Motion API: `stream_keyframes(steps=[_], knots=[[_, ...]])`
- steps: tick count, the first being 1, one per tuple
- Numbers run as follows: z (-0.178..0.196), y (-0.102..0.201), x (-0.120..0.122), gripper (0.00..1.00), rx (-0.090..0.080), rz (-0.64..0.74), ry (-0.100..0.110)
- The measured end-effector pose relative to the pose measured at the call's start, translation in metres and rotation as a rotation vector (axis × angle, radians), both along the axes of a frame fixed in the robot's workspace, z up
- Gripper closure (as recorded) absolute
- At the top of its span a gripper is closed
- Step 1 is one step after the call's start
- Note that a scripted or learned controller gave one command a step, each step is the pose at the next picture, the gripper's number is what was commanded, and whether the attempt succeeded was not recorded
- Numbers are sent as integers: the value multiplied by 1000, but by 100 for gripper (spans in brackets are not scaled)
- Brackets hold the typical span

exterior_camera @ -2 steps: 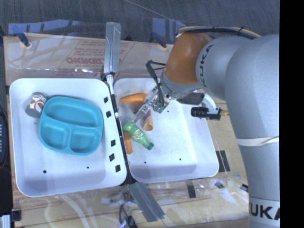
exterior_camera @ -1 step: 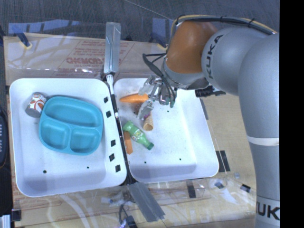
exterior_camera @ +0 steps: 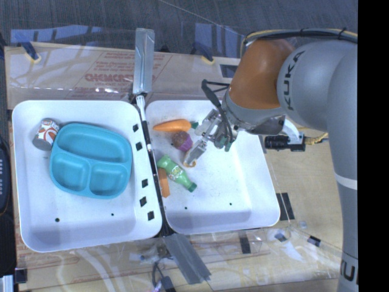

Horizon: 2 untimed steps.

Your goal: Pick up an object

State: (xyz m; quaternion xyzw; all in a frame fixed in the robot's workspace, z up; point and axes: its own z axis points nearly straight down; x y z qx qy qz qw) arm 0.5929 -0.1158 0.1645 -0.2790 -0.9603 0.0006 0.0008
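Glossy green bottle (exterior_camera: 177, 173) beside tapered orange carrot (exterior_camera: 172, 125).

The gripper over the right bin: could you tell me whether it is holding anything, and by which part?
Nothing is held: the gripper hangs open beside the purple object.

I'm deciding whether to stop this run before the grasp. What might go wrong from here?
The gripper sits among crowded items: the purple object, green bottle and carrot lie close, so it may nudge one or pinch two. The bottle lies on its side and might roll away.
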Motion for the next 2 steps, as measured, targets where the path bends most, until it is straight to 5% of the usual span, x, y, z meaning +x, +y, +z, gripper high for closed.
stream_keyframes(steps=[1, 2], knots=[[-73, 21, -46, 0, -5, -14, -2], [-62, 23, -45, 100, -2, -9, -5]])
